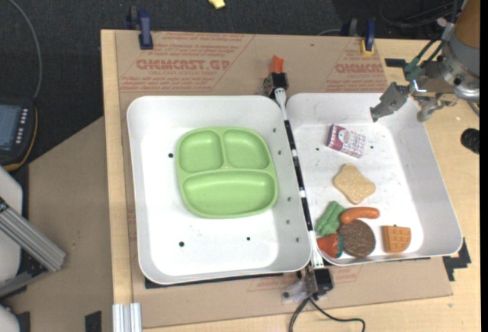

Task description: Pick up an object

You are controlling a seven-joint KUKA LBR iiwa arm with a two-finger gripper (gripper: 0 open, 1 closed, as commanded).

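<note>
The right bin holds several toy foods. A purple-and-white packet lies near its back, with a toast slice in front of it. Along the front wall sit an orange sausage, a green vegetable, a red piece, a brown patty and a waffle. My gripper hovers over the bin's back right corner, right of and behind the packet. It is open, with nothing between its fingers.
The left bin holds a green divided plate. A black-and-white divider rail runs between the bins. Clamps hold the cardboard base at the back. A cable trails off the front edge.
</note>
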